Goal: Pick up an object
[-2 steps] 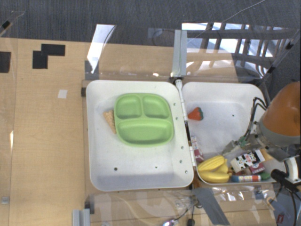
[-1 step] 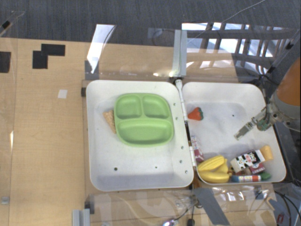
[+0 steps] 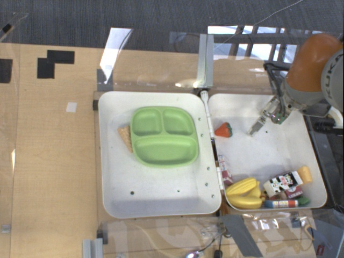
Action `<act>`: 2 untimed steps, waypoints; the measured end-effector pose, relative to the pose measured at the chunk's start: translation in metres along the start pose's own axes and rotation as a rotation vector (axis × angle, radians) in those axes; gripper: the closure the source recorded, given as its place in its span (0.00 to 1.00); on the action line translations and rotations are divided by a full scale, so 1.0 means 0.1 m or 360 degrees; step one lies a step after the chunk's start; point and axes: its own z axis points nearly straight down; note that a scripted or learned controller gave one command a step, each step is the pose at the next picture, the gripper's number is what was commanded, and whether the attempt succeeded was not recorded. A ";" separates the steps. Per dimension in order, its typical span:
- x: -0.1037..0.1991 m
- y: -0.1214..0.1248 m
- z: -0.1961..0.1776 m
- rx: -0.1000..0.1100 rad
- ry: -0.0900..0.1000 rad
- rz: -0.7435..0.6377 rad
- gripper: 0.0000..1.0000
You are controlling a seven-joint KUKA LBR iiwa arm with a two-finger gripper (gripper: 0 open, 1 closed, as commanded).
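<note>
- Just right of the toy strawberry, over bare white floor of the right bin: the tool, slanted down and pointing toward the fruit, apart from it.
- Impossible to judge released or clenched on that tool from this angle; nothing seen gripped in it.
- Probably lined up this way for a try at the strawberry, the nearest loose piece and the only one with open room all round.
- Well below the strawberry, crowded into the bin's near corner: a toy banana, a small carton, an orange piece and thin coloured sticks. Harder to single out, being pressed together against the wall.
- Left of the strawberry, across the rims, in the left bin: a green divided plate, lying flat, with a tan wafer-like piece tucked at its far side.
- Under both bins: a pale wooden surface, with black square marks far to the strawberry's upper left.
- Beyond the strawberry, past upright clear panels: dark grey carpet.
</note>
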 end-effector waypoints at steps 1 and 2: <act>0.17 -0.54 -0.11 0.0001 -0.0001 0.0024 0.00; -0.11 -0.23 0.06 -0.0003 -0.0010 -0.0131 0.00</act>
